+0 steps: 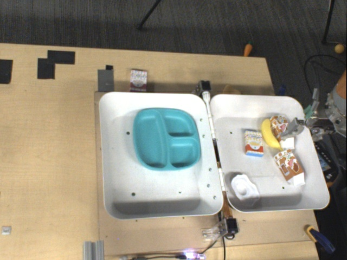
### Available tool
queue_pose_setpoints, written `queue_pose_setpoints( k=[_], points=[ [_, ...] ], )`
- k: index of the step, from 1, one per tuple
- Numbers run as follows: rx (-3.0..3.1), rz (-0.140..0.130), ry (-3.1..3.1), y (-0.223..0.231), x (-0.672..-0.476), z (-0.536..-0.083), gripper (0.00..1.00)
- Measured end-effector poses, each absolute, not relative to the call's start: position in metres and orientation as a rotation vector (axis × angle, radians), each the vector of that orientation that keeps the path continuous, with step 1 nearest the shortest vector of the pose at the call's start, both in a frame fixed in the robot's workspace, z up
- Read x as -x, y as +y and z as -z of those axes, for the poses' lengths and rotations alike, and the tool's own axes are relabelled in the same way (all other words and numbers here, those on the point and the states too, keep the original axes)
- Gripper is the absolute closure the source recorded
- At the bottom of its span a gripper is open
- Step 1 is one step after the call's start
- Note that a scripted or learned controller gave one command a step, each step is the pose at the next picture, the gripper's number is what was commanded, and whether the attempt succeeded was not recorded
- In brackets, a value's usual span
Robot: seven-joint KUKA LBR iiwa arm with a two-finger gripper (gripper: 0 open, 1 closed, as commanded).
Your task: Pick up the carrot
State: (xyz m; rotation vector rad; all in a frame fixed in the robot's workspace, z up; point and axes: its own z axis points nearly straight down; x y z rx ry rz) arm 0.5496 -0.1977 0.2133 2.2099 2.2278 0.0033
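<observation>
We cannot pick out the carrot for certain; we judge it may lie just beside the banana point(269, 132), where the gripper point(295, 126) hovers. Whether the gripper is apart or together, we cannot tell. Best to locate the carrot first and steer off the banana.

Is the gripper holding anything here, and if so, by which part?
Cannot be told: the gripper sits at the right bin's edge beside the banana.

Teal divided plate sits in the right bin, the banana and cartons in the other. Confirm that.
Wrong bin. The camera view shows the teal divided plate in the left bin; the banana and cartons lie in the right bin.
</observation>
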Motion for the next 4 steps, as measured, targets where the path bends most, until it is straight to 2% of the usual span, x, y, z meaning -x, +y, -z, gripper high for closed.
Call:
queue_pose_setpoints(
  k=[1,2,3,4],
  points=[
    [-2.435,-0.002,1.988,-0.148,-0.569,-0.183,0.0],
    [-2.631,-0.002,1.722,-0.078,-0.519,-0.191,0.0],
    [-2.528,0.009,1.864,-0.142,-0.594,-0.125,0.0],
    [-2.207,-0.01,2.214,-0.174,-0.651,-0.122,0.0]
  ],
)
